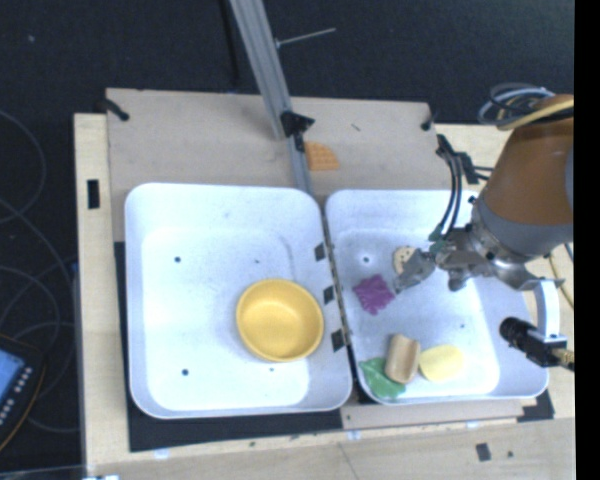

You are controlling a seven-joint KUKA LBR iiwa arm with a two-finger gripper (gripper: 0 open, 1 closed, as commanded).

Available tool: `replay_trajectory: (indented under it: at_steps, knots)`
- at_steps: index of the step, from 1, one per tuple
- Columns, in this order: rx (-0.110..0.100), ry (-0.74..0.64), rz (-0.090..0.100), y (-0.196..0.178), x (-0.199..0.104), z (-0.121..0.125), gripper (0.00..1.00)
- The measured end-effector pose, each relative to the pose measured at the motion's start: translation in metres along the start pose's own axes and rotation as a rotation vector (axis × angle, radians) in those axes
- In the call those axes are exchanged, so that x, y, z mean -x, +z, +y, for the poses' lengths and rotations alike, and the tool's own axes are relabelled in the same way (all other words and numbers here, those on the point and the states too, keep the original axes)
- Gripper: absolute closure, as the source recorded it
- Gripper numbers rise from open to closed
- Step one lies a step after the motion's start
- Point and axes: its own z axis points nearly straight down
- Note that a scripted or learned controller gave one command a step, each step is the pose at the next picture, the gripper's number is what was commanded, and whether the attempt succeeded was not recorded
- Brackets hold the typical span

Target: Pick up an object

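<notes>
On the desk [95,268], the left bin [160,228] holds a yellow bowl [278,319], mouth up, toward its near right corner. The right bin [480,323] holds a purple block [373,293] near its middle, and along its near edge a green piece [380,380], a tan cylinder [401,358] lying roughly front to back, and a yellow lump [441,363]. The gripper [412,266] hangs just right of the purple block; whether it grips anything cannot be told. No writing is legible.

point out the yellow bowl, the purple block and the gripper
yellow bowl [278,319], camera view, on its inner floor
purple block [373,293], camera view, on its top face
gripper [412,271], camera view, at its fingertips
</notes>
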Motion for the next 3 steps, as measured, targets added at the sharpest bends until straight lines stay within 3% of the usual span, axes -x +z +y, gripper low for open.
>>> replay_trajectory:
  at_steps: [1, 3]
  knots:
    - [0.001, 0.002, 0.000, 0.000, 0.000, 0.000, 0.00]
    - [-0.007, 0.003, -0.002, 0.122, -0.002, -0.009, 0.00]
